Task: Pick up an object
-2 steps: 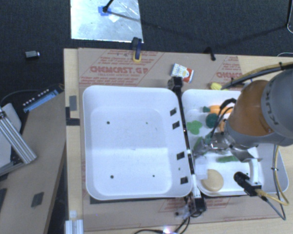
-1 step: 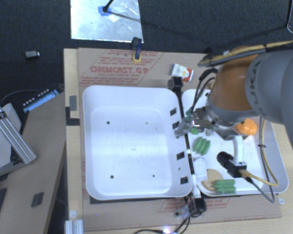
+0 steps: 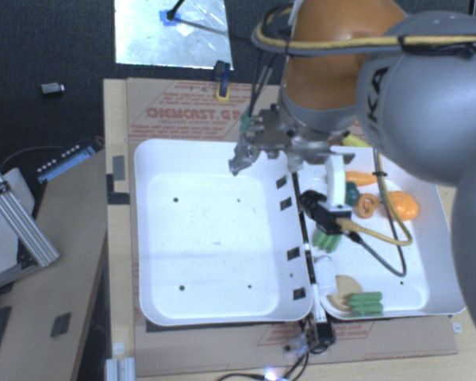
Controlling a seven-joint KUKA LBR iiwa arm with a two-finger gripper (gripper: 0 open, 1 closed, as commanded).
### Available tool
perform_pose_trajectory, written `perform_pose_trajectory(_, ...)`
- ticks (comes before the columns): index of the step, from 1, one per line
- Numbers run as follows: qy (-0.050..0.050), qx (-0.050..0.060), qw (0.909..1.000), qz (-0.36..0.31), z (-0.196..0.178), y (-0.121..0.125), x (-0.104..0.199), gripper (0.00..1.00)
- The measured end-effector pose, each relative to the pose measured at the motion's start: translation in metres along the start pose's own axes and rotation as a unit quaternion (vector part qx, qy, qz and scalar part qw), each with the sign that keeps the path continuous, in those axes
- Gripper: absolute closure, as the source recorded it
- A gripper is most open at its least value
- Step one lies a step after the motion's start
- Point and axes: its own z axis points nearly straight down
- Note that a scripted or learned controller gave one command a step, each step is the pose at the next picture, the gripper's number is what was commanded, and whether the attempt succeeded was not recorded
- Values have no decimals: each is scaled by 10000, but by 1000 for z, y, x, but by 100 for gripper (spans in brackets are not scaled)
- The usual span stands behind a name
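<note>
My gripper [image 3: 252,148] hangs under the orange wrist band [image 3: 341,22], over the back right corner of the left bin [image 3: 155,292], close to the divider between the bins. The right bin [image 3: 428,288] holds the objects. An orange round piece [image 3: 366,205] and an orange-yellow piece [image 3: 402,205] lie near its middle, with a carrot-like orange piece [image 3: 362,178] behind them. A green item [image 3: 327,241] lies by the divider. A second green item [image 3: 366,302] and a tan disc [image 3: 347,284] sit at the front. The arm hides much of this bin's back.
A yellow cable [image 3: 381,235] loops from the arm across the right bin. Black clips [image 3: 293,253] line the divider. A yellow-and-blue clamp [image 3: 222,82] stands behind the left bin on the cardboard. A shiny sheet [image 3: 170,22] lies further back.
</note>
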Motion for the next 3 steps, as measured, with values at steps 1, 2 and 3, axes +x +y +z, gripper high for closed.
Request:
perform_pose_trajectory(1, -15, 67, 10000, 21, -20, -4, 95, 0)
perform_pose_trajectory(2, -72, 167, 9998, 88, 130, -25, 92, 0)
perform_pose_trajectory(3, -58, 130, 9999, 94, 240, -44, 91, 0)
